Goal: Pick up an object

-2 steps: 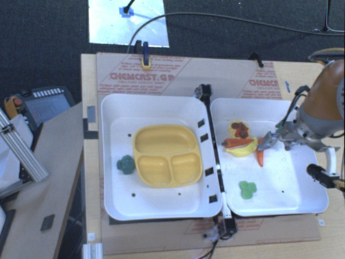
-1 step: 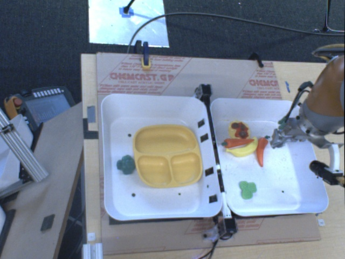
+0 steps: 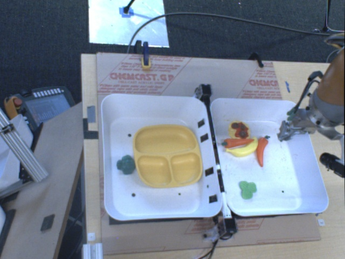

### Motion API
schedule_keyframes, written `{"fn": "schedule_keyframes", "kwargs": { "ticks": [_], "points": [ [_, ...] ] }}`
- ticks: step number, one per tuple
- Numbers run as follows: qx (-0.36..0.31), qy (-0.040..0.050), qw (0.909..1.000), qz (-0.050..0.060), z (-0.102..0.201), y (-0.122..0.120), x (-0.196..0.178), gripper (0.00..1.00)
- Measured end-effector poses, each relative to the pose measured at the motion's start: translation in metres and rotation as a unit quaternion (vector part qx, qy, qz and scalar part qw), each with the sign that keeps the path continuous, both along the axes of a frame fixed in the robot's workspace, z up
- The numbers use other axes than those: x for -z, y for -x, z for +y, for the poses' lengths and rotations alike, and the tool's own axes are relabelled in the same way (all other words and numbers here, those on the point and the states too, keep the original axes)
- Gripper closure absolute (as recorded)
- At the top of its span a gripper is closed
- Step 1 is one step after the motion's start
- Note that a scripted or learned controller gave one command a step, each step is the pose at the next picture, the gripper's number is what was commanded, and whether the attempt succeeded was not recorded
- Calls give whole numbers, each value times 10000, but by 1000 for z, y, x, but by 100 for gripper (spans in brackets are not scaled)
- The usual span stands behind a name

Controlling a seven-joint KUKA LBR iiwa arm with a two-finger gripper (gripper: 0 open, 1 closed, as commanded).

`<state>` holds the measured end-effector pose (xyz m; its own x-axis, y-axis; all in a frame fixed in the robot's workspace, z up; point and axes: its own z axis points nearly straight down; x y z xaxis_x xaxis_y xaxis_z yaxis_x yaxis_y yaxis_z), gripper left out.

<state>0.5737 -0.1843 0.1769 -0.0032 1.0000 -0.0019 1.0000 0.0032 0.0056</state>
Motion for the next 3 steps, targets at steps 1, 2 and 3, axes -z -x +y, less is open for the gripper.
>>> {"fn": "schedule_keyframes", "kwargs": {
  "ticks": [1,2,3],
  "points": [
    [-12,2,10000,-11,9,-3,-59,100],
    [-7,-4,10000,8,9,-4,-67,100],
    [-29,-18,10000,24,63,2,-54,100]
  ]
}}
